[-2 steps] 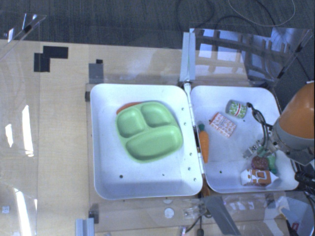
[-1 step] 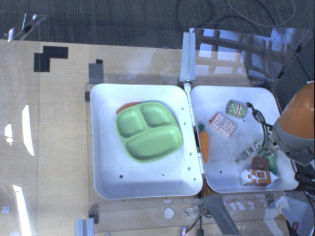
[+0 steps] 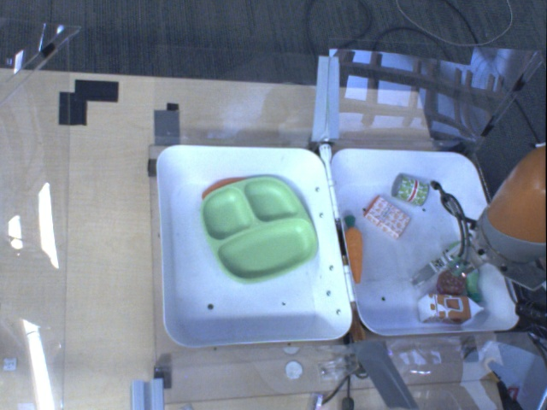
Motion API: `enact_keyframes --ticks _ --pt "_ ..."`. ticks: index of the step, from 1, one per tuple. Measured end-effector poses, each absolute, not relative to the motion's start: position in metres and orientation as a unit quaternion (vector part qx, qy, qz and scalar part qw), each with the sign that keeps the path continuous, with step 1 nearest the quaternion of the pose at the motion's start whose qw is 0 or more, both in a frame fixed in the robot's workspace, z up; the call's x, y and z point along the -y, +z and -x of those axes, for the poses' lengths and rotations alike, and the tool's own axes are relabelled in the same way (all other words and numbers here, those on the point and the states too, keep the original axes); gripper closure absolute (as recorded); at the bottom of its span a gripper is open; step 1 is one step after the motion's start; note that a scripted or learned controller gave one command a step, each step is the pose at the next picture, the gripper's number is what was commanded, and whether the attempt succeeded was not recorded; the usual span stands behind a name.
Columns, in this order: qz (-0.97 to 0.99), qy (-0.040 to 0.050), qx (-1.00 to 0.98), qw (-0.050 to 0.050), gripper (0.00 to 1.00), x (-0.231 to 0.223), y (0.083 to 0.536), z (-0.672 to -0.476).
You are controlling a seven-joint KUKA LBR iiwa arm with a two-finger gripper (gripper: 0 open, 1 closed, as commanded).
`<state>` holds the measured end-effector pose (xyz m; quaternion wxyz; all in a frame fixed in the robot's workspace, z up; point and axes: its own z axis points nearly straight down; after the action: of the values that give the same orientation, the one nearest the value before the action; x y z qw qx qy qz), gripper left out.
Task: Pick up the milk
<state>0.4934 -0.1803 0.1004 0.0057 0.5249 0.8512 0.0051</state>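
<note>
The milk (image 3: 443, 308), a small white carton with brown print, lies in the front right corner of the right bin (image 3: 385, 306). My gripper (image 3: 447, 274) hangs low just behind and above the carton, close to it or touching its top. The view does not show anything lifted. The arm's orange band (image 3: 520, 207) and grey wrist reach in from the right and hide the bin's right wall.
In the right bin, a carrot (image 3: 354, 253) lies along the left wall, with a red-and-white checked box (image 3: 386, 216) and a green can (image 3: 411, 190) further back. The left bin (image 3: 184, 297) holds a green divided plate (image 3: 258, 227) with something orange under its back edge.
</note>
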Motion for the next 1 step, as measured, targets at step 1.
enact_keyframes --ticks 1 --pt "-0.527 0.0020 -0.850 0.004 0.00 0.1773 0.1002 -0.4900"
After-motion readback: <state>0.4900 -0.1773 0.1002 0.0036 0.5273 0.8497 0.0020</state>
